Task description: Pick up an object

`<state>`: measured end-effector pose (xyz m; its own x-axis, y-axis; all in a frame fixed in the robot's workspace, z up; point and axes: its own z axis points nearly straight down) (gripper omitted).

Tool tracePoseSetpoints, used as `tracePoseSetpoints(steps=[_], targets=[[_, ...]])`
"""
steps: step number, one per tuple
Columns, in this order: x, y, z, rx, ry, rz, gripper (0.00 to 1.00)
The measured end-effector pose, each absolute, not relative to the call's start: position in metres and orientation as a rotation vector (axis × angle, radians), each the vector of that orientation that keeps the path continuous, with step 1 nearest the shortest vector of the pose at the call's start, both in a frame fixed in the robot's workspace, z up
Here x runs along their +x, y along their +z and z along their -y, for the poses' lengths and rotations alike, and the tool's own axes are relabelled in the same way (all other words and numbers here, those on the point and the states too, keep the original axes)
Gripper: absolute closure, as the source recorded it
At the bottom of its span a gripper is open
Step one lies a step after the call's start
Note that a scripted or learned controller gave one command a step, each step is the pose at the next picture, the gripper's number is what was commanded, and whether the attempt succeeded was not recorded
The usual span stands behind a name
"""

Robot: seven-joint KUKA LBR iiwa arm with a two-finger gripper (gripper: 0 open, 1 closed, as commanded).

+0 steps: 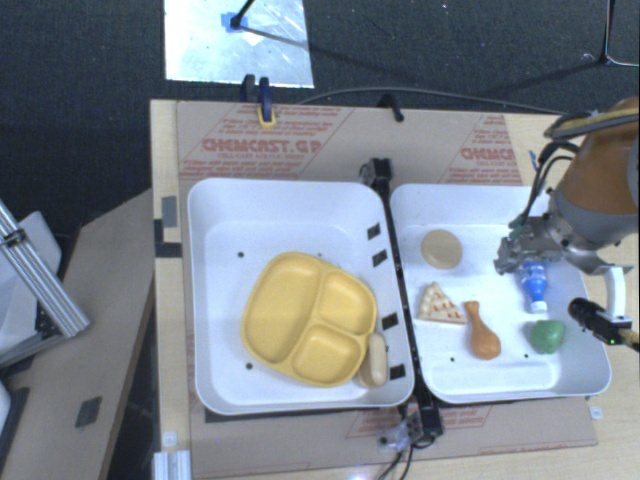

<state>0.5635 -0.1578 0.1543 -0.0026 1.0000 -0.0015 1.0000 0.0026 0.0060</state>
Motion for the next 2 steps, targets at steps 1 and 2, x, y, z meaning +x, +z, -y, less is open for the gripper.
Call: tracePoseSetpoints(steps=[1,2], targets=[[0.564,0.219,0.156,2.212,0.007,-2.221,1.00],[0.567,0.264,0.161,2.212,0.005,-2.222,1.00]])
